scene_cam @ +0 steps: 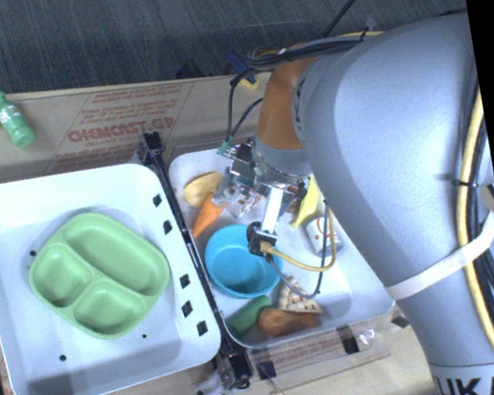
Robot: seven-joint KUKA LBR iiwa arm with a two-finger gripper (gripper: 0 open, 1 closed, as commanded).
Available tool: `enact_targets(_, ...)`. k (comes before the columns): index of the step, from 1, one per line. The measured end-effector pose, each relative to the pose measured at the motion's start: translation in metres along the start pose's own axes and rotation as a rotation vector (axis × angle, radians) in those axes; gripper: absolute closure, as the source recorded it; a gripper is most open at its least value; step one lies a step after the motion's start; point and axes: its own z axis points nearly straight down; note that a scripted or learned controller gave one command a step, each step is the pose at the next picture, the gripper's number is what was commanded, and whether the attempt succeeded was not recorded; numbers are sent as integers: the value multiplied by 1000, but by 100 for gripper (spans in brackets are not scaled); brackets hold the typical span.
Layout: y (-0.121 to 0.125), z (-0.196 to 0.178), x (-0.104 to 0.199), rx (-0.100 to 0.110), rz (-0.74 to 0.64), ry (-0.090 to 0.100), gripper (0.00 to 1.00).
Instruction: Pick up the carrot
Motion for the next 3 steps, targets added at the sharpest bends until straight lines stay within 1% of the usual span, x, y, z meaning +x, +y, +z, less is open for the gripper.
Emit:
enact_targets(1, 30, 9, 14, 16, 152, -19, 0)
enact_targets(2, -7, 17, -2, 17, 233, -7, 0)
enact_targets(3, 1, 17, 7, 12, 538, -5, 0)
